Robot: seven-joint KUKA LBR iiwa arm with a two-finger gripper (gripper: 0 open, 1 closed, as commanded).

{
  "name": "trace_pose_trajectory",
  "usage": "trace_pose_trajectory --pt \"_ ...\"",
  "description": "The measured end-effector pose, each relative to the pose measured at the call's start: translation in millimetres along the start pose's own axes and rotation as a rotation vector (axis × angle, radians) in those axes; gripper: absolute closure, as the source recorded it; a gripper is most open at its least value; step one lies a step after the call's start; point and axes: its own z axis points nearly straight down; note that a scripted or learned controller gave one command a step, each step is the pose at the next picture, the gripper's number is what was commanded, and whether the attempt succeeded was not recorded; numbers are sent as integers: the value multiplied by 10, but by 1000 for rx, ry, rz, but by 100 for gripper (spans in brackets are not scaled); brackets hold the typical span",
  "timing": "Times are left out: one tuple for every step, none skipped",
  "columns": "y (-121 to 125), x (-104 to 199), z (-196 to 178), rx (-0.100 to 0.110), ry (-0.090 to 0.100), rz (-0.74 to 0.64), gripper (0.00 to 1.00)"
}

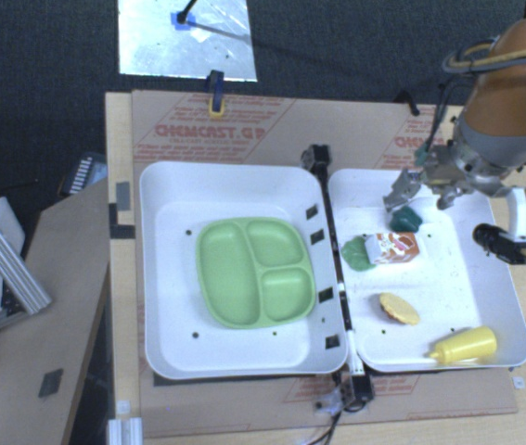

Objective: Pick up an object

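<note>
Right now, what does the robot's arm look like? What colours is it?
The arm is big and rounded, orange on top with grey metal lower down near the wrist. Thin cables loop over its top. At the end is a silvery-grey gripper with two short fingers. It pokes in from the right, over the white bin on that side.

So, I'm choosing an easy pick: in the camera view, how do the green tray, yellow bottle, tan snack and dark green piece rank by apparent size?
Largest to smallest:
1. green tray
2. yellow bottle
3. tan snack and dark green piece: these look too alike to rank.
</note>
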Motion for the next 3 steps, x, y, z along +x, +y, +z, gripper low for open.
trace_pose_trajectory --pt "23 1 -66 -12 -2 -2 0" --pt "6 15 354 -8 -1 0 0" --pt "-75 -21 831 -8 -1 1 0"
